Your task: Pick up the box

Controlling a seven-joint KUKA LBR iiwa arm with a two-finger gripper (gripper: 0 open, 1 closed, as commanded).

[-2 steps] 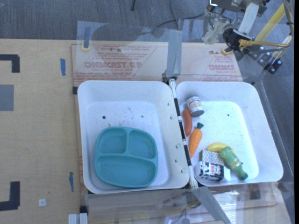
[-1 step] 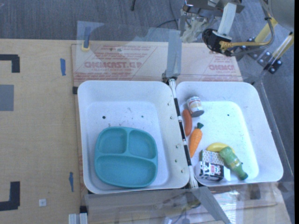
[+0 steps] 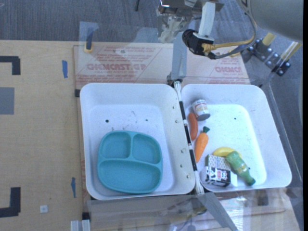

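Box (image 3: 218,170): black-and-white print, writing unreadable.

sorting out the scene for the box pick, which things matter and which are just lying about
For the job:
box, in the right bin
gripper, up beyond the bins

Lying about:
can
two carrots
banana
green bottle
blue tray, in the left bin

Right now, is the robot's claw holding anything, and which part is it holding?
No, nothing is held. The gripper hangs above the bench behind the bins. The box lies in the right bin, beside the green bottle.
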